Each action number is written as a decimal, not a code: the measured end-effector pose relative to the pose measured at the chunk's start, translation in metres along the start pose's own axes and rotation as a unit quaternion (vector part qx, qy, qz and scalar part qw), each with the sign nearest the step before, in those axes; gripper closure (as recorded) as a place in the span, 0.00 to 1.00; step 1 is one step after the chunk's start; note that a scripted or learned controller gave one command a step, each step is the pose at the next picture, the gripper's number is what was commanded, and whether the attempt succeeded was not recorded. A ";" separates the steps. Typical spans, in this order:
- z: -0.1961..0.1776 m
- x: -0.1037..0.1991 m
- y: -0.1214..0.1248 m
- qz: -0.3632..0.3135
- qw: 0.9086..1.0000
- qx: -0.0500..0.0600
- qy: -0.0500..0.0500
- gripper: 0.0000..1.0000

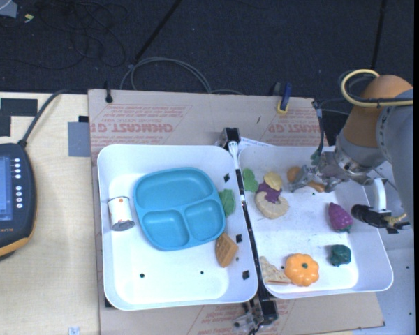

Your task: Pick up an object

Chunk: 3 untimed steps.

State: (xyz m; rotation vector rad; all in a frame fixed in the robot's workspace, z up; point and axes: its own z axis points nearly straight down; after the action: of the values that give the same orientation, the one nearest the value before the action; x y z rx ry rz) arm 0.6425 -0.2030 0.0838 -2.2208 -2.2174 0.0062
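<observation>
Camera view puts the gripper (313, 175) low in the upper right of the frame, inside the right bin (377, 271) at its far edge, fingers straddling a small orange object (295, 174); whether they are closed on it I cannot tell. It looks like a light, stiff plastic toy (probably smooth, so slippery), best pinched across its narrow middle. Just left lie a yellow piece (273, 181) and a purple-topped cookie (271, 202).

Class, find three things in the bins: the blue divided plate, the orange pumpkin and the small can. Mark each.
blue divided plate (179, 208): camera view, its central ridge.
orange pumpkin (302, 269): camera view, its top.
small can (120, 213): camera view, its side.
</observation>
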 end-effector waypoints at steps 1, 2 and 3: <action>-0.004 0.076 0.001 -0.004 1.000 -0.001 0.002 0.00; -0.003 0.032 -0.076 0.002 1.000 0.002 0.000 0.00; -0.005 0.103 0.004 -0.005 1.000 -0.004 0.000 0.00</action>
State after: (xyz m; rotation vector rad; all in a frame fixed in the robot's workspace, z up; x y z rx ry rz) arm 0.6470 -0.1002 0.0883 -2.2140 -2.2317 -0.0015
